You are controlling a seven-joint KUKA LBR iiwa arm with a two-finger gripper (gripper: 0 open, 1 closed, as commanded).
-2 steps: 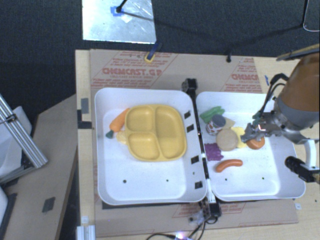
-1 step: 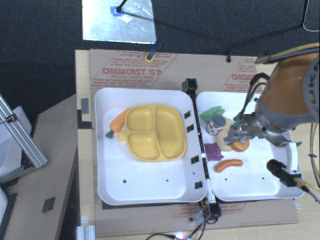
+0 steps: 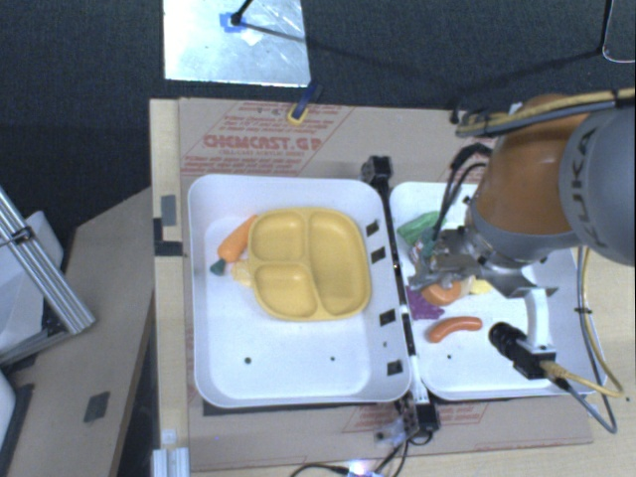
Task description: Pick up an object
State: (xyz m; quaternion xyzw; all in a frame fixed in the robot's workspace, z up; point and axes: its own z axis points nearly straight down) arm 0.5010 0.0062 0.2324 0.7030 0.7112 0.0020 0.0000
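2 bins (image 3: 214,366); hand (image 3: 434,269) low over toy food (image 3: 454,328).

Left bin (image 3: 214,366): yellow three-compartment plate (image 3: 303,263) at centre, toy carrot (image 3: 235,238) touching its left edge. Right bin (image 3: 477,378): tool (image 3: 437,266) low at the bin's left side, over a cluster of toy food: green piece (image 3: 417,227), orange piece (image 3: 442,292), purple piece (image 3: 424,309). Sausage (image 3: 454,328) lies just below the cluster. Arm (image 3: 547,182) enters from right of frame.
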